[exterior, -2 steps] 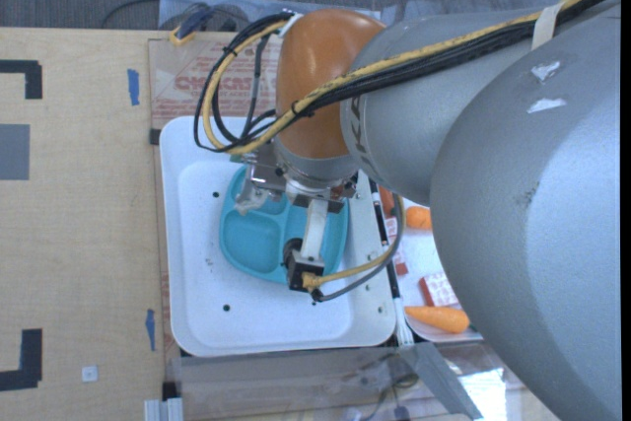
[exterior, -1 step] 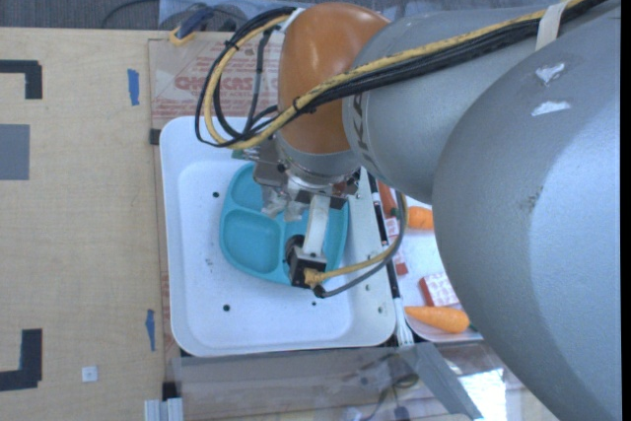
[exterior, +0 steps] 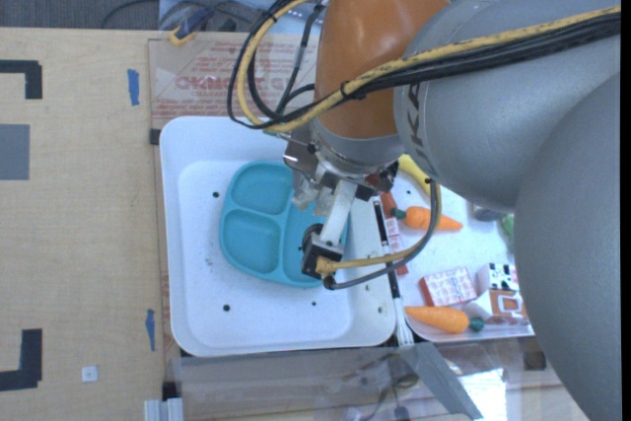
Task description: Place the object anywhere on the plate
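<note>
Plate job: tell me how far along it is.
Done: the arm hangs over the right side of the plate. In hand: unclear, the wrist hides any load. Left: nothing visibly rests on the plate's exposed part; carrots lie in the other bin.

plate (exterior: pixel 248 234): smooth matt plastic | left bin (exterior: pixel 197 296): smooth white plastic | bench (exterior: pixel 79 242): bare pale wood | arm shell (exterior: pixel 537 143): smooth, semi-gloss

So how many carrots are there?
2. The upper carrot lies in the right bin, close beside the arm; the lower carrot lies in the same bin, nearer the view's bottom. The arm covers part of that bin, so more may be hidden.
</note>
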Robot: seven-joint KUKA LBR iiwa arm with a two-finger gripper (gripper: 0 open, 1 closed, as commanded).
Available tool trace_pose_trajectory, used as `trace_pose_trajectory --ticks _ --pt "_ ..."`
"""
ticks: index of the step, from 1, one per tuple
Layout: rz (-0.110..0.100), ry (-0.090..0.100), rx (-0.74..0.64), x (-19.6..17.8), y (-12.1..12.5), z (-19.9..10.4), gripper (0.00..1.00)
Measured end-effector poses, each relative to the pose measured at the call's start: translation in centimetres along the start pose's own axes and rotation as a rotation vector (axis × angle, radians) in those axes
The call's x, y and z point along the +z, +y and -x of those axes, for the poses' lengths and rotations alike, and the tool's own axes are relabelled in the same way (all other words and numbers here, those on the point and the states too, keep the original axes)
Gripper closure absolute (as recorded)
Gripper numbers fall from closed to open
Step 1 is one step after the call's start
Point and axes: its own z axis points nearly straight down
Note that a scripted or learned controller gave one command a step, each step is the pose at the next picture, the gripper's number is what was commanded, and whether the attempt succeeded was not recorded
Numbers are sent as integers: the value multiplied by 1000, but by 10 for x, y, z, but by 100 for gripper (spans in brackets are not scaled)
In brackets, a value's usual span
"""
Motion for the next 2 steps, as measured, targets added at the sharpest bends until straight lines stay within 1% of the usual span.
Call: trace_pose_trajectory --ticks 1,2 --pt "-4 -1 -34 44 -26 24 100" --pt "-3 0 -34 43 -25 24 0"
